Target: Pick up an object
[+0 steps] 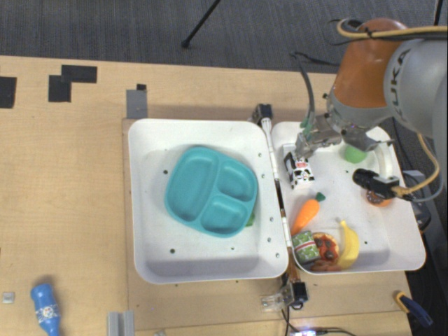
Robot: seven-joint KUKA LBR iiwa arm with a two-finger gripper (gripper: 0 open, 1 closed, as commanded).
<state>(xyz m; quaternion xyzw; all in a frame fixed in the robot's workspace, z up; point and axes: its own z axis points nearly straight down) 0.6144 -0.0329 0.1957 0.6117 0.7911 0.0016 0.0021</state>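
Bins stand side by side on the bench (70, 201), both white and shallow. The left bin (150, 257) holds a teal plate (212, 190) with three compartments, lying slightly tilted near the bin's middle. A bit of something green (250, 221) peeks out from under the plate's near right edge; what it is cannot be told. The right bin (395, 233) holds several things. A small white toy (299, 172) with black and red marks lies in its far left part, close to the wall shared with the left bin. A carrot (305, 215) lies just near of the toy, its green top pointing far and right. In the near part, a red and green packet (315, 249) lies touching a banana (349, 242) on its right. A green lump (354, 152) lies at the far side, and a small orange thing (379, 199) lies toward the right wall. The gripper (306, 142) hangs over the right bin's far left corner, just far of the toy; whether it touches the toy, and whether it is open or closed, cannot be told. A blue bottle (44, 308) lies on the bench at the near left, well apart from the bins.
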